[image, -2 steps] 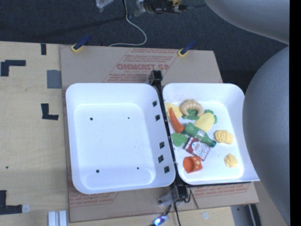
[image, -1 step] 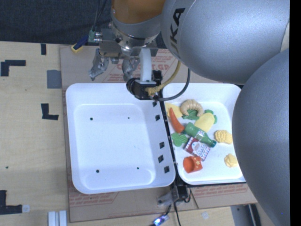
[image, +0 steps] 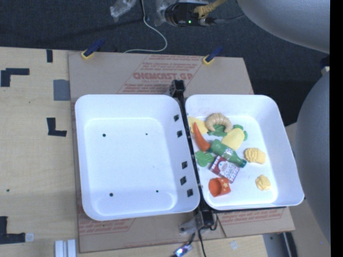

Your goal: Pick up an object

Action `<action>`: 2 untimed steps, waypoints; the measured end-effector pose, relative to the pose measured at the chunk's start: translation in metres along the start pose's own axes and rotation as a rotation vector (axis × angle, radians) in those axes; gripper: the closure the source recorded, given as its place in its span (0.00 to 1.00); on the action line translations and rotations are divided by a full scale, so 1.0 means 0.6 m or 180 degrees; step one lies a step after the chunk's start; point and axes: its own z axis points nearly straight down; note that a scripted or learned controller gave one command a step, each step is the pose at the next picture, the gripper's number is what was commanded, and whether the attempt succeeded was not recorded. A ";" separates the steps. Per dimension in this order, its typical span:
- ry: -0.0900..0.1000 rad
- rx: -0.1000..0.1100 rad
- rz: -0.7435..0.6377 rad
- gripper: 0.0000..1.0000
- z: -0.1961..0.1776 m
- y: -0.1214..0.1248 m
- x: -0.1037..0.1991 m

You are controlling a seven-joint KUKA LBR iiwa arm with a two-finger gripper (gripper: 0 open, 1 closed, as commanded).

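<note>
Tool (image: 155, 7): seen at the top edge of the camera view, beyond the far side of the counter (image: 32, 143), well apart from both bins. Whether it was open or closed could not be told at that position; nothing was visible in it. Grey arm (image: 289, 9) crossed the upper right corner.

Right bin (image: 284, 143): all the loose objects lay here, crowded toward its left half.
- tan croissant (image: 218, 121) at the far end, touching a yellow pepper (image: 233, 138)
- carrot (image: 201, 138) beside the divider between the bins
- green bottle (image: 228, 153) lying on its side in the middle, partly over a red-and-white packet (image: 225, 169)
- red cup (image: 218, 186) at the near end, just beside the packet
- corn (image: 254, 155) and a small yellow piece (image: 262, 182), each apart from the pile

Left bin (image: 86, 143): white floor with four dark dots, no object seen in it.

Progress, as judged: pick not yet made. No object was lifted; every one rested on the bin floor. Everything remained to do: travel over the right bin, descend on a target, close, lift.

Note: the corn and the small yellow piece looked the easier targets, since each had free space around it. The middle cluster was tightly packed, so a descent there risked pinching two objects or sliding off the bottle.
</note>
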 end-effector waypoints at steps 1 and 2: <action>-0.0025 0.0082 0.0000 1.00 0.197 -0.093 0.001; -0.0034 0.0096 0.0006 1.00 0.489 -0.067 -0.003</action>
